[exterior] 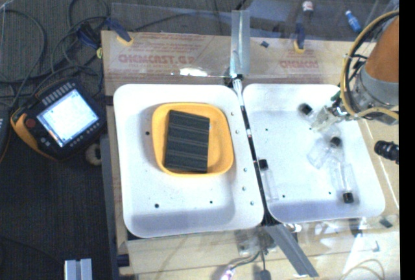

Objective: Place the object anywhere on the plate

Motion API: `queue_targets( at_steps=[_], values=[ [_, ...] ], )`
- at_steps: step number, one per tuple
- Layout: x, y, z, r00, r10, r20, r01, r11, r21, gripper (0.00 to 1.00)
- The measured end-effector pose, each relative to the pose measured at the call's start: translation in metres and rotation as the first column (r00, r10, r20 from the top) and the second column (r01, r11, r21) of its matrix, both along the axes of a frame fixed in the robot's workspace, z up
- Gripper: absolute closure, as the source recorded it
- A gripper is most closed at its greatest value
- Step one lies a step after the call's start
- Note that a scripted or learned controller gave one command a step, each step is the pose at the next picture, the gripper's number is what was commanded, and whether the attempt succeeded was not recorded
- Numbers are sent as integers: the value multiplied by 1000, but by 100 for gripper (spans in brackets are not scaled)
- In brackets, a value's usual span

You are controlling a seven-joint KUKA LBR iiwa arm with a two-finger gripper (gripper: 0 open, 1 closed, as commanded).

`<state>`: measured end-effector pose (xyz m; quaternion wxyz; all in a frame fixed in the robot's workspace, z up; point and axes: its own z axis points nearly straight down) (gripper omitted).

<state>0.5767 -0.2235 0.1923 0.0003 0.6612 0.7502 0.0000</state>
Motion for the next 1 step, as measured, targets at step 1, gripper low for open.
queue_targets(
  at_steps=[1],
  values=[
    [0,0,0,1000,0,0,0,1000,0,0]
  ],
)
